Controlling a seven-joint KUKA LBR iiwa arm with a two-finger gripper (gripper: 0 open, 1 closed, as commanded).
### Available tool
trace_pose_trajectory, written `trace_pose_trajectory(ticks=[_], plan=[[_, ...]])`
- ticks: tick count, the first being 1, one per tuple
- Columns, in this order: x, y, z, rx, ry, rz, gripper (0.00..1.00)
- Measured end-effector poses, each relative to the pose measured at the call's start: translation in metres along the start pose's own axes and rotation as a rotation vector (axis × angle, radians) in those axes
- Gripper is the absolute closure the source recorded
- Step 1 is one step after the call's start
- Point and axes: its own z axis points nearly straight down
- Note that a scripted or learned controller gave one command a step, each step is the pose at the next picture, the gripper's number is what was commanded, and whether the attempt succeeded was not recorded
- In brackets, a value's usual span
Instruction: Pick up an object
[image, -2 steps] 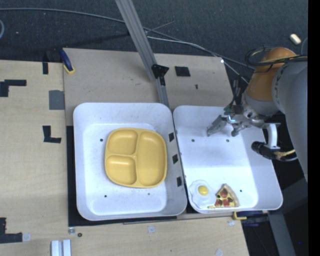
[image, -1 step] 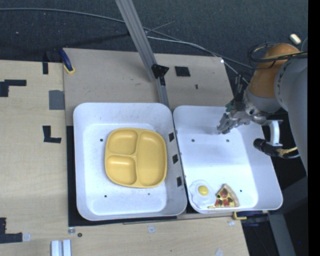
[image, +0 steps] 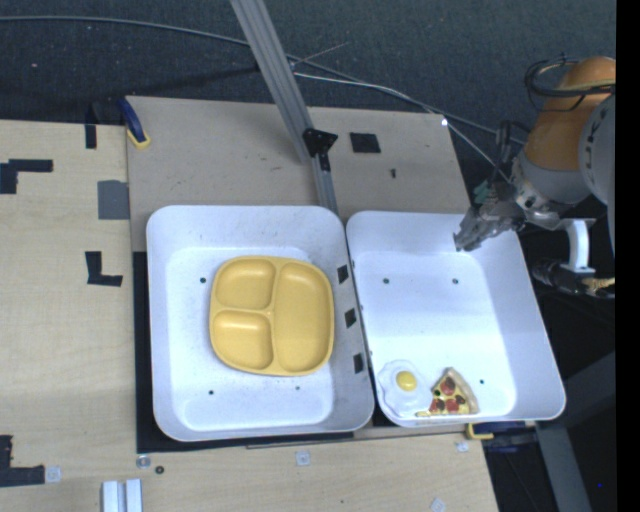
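The gripper (image: 470, 237) is hovering over the right bin's (image: 500, 300) far edge; its grip cannot be told. 2 toys, a fried egg (image: 404, 381) and a pizza slice (image: 453, 393), are lying touching in that bin's near corner, while a yellow divided plate (image: 271, 315) is sitting in the left bin (image: 180, 300).

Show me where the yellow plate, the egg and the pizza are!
Yellow plate (image: 271, 316): camera view, its middle divider.
Egg (image: 404, 381): camera view, its yolk.
Pizza slice (image: 454, 394): camera view, its topping.
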Motion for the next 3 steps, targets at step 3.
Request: trace_pose_trajectory(ticks=[3], plan=[[0.123, -0.018, -0.037, 0.006, 0.003, -0.005, 1.00]])
